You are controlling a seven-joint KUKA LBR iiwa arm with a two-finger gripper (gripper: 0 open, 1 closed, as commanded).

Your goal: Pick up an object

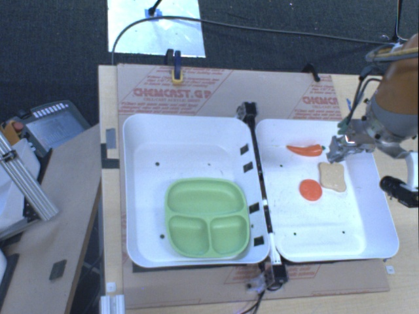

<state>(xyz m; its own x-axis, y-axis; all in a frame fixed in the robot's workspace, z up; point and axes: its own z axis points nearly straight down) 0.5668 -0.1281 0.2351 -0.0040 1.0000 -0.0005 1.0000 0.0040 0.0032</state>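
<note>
The right bin (366, 241) holds three small items: an orange-red pepper (305, 150) near its far side, a round red slice (311, 190) in the middle, and a pale beige piece (332, 177) beside the slice. My gripper (339, 149) hangs low over the right bin, just right of the pepper's tip and above the beige piece. No item is visible between its fingers. The arm comes in from the right with its orange band (399, 87) above the wrist.
The left bin (141, 142) holds a green divided tray (208, 216) at its front. A black clip strip (256, 175) runs between the two bins. Cardboard (196, 90) lies under both, and a yellow clamp (177, 70) sits at the back.
</note>
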